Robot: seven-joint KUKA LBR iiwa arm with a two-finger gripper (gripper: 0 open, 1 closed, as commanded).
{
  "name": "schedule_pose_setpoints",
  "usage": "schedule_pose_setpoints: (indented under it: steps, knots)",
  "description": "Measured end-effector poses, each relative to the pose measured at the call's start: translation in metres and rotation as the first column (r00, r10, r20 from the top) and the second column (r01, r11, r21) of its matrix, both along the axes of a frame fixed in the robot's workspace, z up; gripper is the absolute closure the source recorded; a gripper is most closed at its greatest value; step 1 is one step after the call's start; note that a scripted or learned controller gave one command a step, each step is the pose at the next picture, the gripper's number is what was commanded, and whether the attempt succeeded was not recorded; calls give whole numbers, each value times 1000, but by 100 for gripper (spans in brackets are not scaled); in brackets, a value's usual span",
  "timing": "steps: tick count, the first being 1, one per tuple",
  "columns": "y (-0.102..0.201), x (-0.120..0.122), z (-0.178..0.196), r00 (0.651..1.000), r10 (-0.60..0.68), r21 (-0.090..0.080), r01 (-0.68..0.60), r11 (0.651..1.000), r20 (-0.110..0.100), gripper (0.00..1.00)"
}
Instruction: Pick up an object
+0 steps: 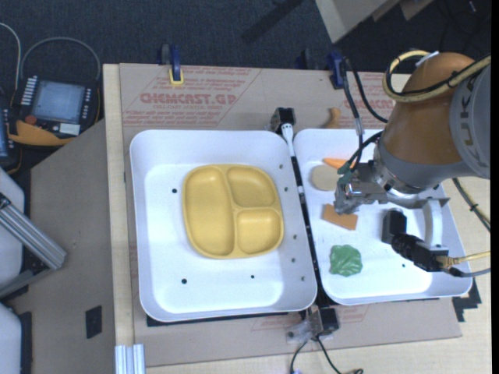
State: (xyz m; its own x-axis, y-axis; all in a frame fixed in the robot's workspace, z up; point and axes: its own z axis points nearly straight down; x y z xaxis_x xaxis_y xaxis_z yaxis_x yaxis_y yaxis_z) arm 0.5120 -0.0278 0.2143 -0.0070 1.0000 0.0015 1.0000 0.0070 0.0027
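1. My pincer (348, 196) is down in the right bin (405, 287), near that bin's left wall and about midway along it. I cannot tell from here how it is set, because the wrist hides much of it.
2. Just under the pincer tip I see an orange-brown wedge (341, 220) lying flat on the bin floor. It looks to be touching or nearly touching the tip, but I cannot tell whether it is pinched.
3. A round beige piece (323, 178) sits just beside the pincer, toward the bin's far left corner.
4. A small orange carrot-like piece (335, 163) lies beyond the beige one, near the far edge of the right bin.
5. A green leafy lump (345, 259) rests toward the near left corner of the same bin, apart from the wedge.
6. The left bin (156, 271) carries a yellow divided plate (232, 209) about in its middle, with three compartments.
7. The grey arm (437, 115) with its orange band comes in over the right bin's far right corner.
8. Both bins rest on a brown board (203, 92), touching along their shared edge.
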Motion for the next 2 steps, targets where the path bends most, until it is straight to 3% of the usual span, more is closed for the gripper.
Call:
schedule_pose_setpoints:
  steps: [1, 2]
  knots:
    - [53, -9, -5, 1000, -1, 1, 1, 1000, -5, 100]
    - [108, -11, 16, 1000, 1, 1, -1, 1000, 0, 100]
